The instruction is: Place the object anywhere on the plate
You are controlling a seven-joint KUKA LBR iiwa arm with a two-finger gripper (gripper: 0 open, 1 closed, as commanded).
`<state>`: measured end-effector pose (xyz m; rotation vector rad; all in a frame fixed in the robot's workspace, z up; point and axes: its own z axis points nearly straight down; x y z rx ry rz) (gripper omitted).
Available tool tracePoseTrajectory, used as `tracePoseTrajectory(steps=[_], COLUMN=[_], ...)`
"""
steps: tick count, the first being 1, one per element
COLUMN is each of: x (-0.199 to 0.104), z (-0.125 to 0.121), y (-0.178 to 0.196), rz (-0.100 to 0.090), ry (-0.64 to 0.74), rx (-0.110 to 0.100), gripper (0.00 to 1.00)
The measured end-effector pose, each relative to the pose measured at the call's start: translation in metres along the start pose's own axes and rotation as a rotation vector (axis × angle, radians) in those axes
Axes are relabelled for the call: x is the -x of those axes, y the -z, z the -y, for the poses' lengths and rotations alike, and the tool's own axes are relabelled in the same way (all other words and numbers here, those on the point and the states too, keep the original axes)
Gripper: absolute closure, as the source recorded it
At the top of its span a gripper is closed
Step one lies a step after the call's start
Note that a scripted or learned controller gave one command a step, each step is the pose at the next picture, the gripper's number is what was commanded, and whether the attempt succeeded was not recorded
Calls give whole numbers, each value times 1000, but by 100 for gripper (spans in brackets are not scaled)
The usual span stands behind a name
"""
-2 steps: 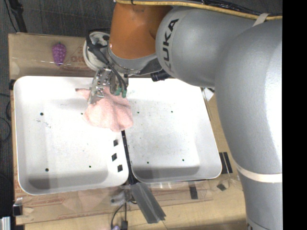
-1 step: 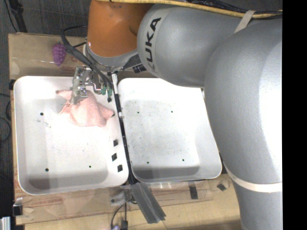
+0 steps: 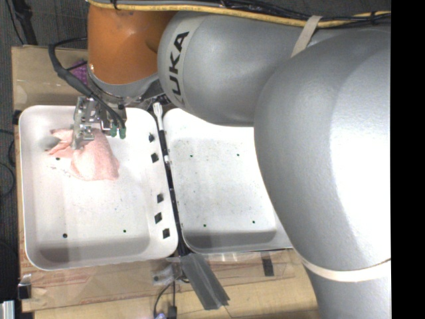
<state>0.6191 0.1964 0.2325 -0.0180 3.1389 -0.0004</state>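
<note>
The object was a soft, pale pink lump of rounded, irregular shape, lying in the upper left of the left bin. A flatter pink piece lay touching it at its upper left. Its long axis ran from upper left to lower right. The gripper stood over its upper end; whether the jaws were released or clenched could not be told. The smooth grey arm covered much of the right bin.
</note>
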Motion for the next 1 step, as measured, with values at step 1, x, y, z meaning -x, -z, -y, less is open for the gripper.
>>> tracePoseTrajectory(steps=[1], x=[0], z=[0], y=[0], rz=[1], ry=[-1], rx=[0], gripper=[0])
